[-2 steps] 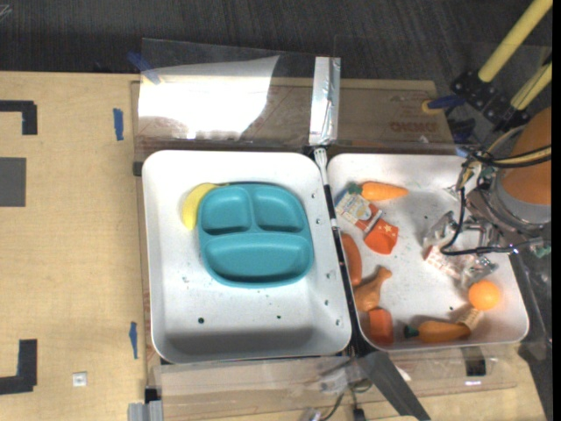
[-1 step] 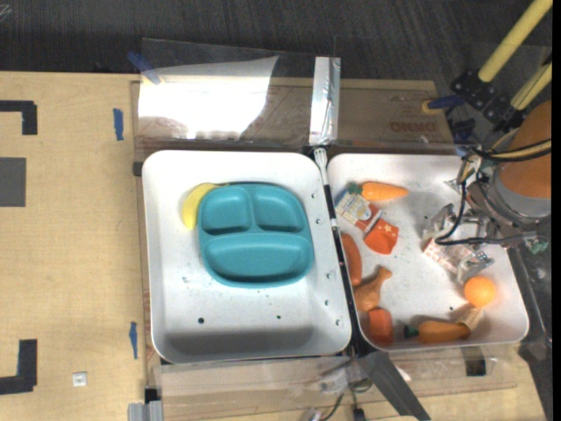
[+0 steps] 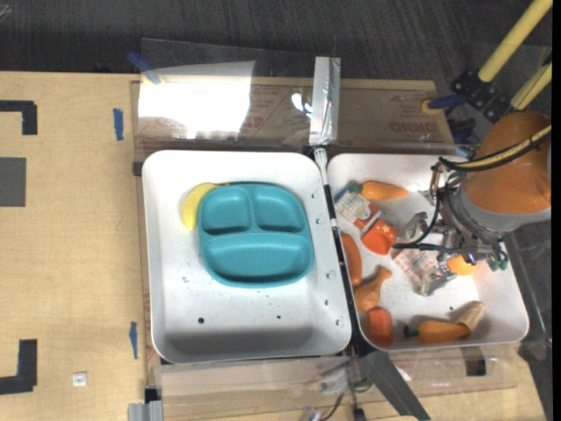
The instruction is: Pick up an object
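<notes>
The claw (image 3: pixel 443 257) is down in the right bin (image 3: pixel 513 310), low over a crumpled clear wrapper (image 3: pixel 423 272) that lies near the middle of that bin. From where I stand I cannot tell how the claw is set, nor whether anything is caught in it; cables and dark fittings crowd that spot. A small orange-yellow piece (image 3: pixel 463 267) shows just beside the wrapper, right under the wrist.

Around it the right bin is scattered with toy food. A carrot (image 3: pixel 384 190) lies near the far wall, with a small printed packet (image 3: pixel 353 207) just left of it. Nearer the middle sits a red-orange block (image 3: pixel 379 237). Along the left wall runs a long orange sausage shape (image 3: pixel 351 254), and below it a brown-orange piece (image 3: pixel 372 286) and a red-orange round one (image 3: pixel 379 324). At the near wall another carrot (image 3: pixel 443 330) lies flat, touching or almost touching a tan cone (image 3: pixel 471 314).

The arm (image 3: pixel 513 169) comes in from the right, its orange band bulging above the wrist.

The left bin (image 3: pixel 175 323) holds a teal divided plate (image 3: pixel 255 232), with a yellow thing (image 3: pixel 191 204) peeking out from under its left edge. Behind both bins stands a clear plastic sheet (image 3: pixel 219 103), glaring with light, and the bench (image 3: pixel 61 235) stretches off to the left, marked with black tape.
</notes>
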### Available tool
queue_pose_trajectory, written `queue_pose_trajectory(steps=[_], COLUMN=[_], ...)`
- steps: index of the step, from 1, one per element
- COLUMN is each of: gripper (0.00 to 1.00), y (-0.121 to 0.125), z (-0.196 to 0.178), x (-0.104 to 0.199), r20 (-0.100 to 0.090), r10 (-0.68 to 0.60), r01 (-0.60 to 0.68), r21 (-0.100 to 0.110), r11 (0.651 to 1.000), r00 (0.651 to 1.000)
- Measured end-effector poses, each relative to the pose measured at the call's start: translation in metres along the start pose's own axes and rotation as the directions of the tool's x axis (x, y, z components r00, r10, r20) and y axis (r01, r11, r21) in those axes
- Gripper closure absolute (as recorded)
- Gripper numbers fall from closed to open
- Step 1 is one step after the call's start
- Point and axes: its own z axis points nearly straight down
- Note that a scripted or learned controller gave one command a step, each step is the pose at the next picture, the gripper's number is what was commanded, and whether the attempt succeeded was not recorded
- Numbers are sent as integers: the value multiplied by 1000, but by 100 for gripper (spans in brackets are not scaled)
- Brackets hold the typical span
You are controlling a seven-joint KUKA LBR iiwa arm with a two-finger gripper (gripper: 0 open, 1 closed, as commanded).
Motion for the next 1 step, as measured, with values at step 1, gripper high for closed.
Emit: queue_pose_trajectory(steps=[1], gripper=[0], y=[-58], z=[1], x=[-24], r20=[0], r10=[-113], r01=[113], r21=[3], r11=[994], r00=[994])
